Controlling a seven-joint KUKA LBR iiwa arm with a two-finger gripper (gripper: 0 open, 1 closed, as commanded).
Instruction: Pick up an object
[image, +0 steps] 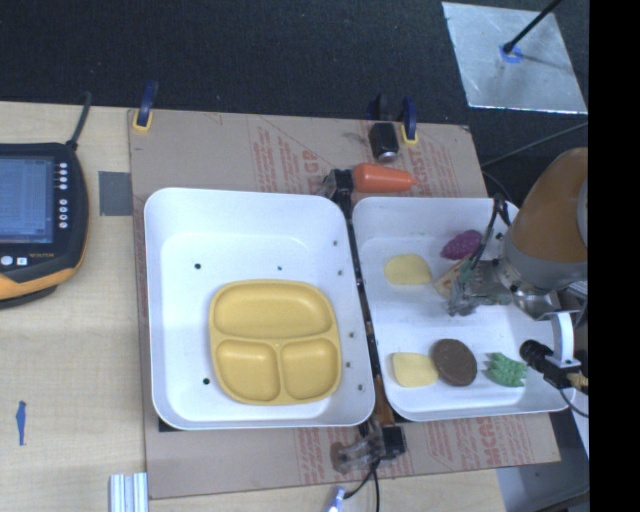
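Nearest me along the front of the right bin (420, 405), a pale yellow piece (413, 369), a brown disc (454, 362) and a green toy (506, 369) are lying in a row, while the gripper (462, 296) is hanging low mid-bin, just right of another yellow piece (408, 269) and below a purple one (463, 244). I'm judging this as the reach-down step with nothing pinched yet; I cannot tell how the jaws are set, so next I'm wanting a clean descent onto one piece.

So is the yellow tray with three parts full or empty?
Empty. The yellow divided tray in the left bin shows only bare yellow in all three compartments.
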